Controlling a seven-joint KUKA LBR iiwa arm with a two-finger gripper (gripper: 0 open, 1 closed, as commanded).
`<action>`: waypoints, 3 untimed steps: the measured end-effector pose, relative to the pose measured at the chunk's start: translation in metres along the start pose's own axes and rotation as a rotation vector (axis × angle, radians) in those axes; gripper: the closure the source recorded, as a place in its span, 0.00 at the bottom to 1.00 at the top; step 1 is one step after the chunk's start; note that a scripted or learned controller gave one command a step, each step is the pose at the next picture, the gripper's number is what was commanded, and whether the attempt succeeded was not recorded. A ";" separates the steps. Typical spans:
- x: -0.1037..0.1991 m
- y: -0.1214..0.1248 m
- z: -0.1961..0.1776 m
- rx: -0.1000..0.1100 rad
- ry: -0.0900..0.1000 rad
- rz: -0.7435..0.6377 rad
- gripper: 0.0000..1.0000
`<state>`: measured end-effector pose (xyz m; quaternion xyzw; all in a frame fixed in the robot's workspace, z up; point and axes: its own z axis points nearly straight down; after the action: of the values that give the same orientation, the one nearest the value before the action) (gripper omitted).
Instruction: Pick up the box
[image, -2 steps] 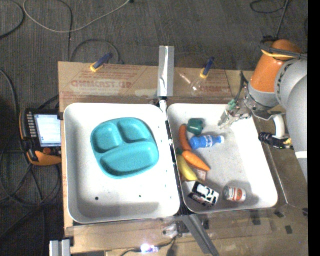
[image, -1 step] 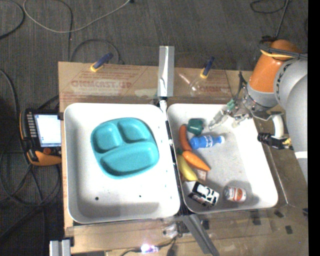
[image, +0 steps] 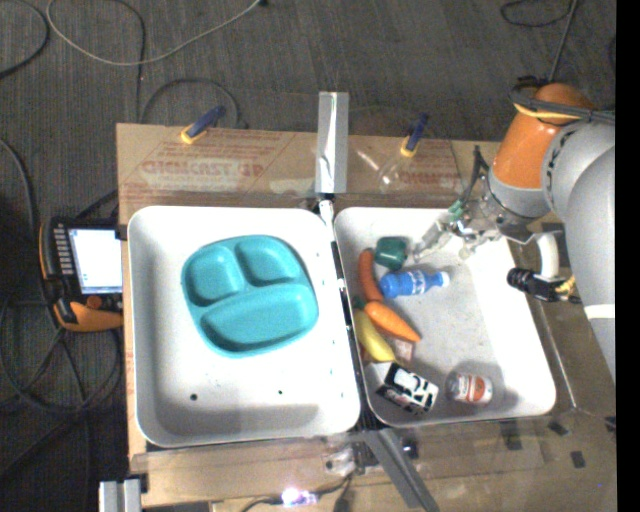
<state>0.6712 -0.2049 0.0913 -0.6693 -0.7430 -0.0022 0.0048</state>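
The arm (image: 560, 150) ran off the right edge. The gripper (image: 447, 232) was too small and blurred to read. A carrot (image: 392, 320) covered part of the banana (image: 374, 342). The box (image: 410, 388) print was perhaps lettering, unreadable.

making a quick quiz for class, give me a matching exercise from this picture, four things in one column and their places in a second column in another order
Things:
1. turquoise divided plastic tray
2. black and white box
3. blue plastic bottle
4. small metal can

Places:
A. right bin, near edge, right of the box
B. left bin, middle
C. right bin, near edge, below the yellow banana
D. right bin, upper part, beside the orange carrot

Pairs: 1-B, 2-C, 3-D, 4-A
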 end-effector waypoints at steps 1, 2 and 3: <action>-0.001 0.002 -0.007 -0.011 -0.010 -0.003 1.00; -0.009 -0.009 0.001 -0.016 -0.008 0.193 1.00; -0.002 -0.007 0.000 -0.011 0.001 0.186 0.00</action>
<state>0.6649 -0.2074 0.0912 -0.7352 -0.6778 -0.0062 0.0015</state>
